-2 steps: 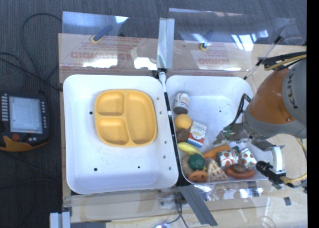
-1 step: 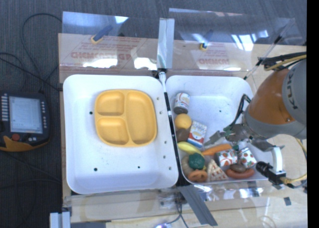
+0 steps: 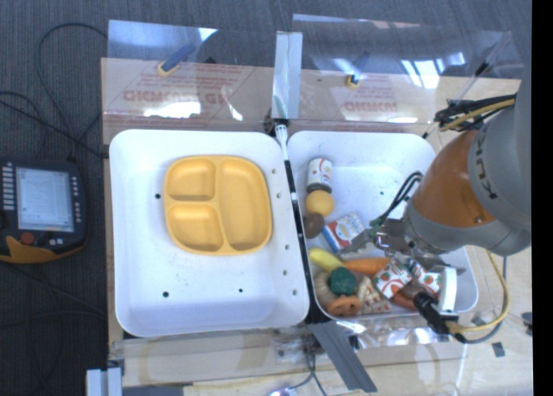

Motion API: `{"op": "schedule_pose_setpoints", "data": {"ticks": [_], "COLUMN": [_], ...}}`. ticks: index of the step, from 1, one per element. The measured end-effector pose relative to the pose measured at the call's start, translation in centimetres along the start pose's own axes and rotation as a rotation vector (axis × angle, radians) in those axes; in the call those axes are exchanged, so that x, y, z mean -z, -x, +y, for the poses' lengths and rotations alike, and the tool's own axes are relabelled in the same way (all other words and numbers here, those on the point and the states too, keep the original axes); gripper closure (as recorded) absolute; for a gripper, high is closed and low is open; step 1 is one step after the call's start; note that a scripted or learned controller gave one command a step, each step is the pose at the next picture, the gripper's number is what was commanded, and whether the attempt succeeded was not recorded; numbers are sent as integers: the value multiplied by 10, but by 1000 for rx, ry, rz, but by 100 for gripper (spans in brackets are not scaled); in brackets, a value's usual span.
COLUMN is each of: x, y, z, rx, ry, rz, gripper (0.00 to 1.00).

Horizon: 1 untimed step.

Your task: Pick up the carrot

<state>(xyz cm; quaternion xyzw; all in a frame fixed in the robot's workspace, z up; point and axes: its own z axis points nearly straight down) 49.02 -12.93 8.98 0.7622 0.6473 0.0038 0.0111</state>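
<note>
While the arm [image 3: 484,187] hangs over the right bin [image 3: 380,148], tool [image 3: 390,247] sits just beside the carrot [image 3: 366,265]. Tool opening: can't tell. Yellow tray [image 3: 218,204] in left bin [image 3: 138,239].

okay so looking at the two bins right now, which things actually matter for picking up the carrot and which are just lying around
Matter for the job:
- slim orange carrot, lying in the right white bin
- two-finger gripper, just beside the carrot

Just lying about:
- yellow divided plastic plate in the left white bin
- small bottle with a red label
- yellow lemon
- yellow banana
- dark green round vegetable
</note>
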Motion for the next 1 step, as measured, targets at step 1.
{"op": "schedule_pose_setpoints", "data": {"ticks": [1], "x": [0], "y": [-25], "z": [-4], "rx": [-72], "ry": [1], "rz": [-1], "gripper": [0]}}
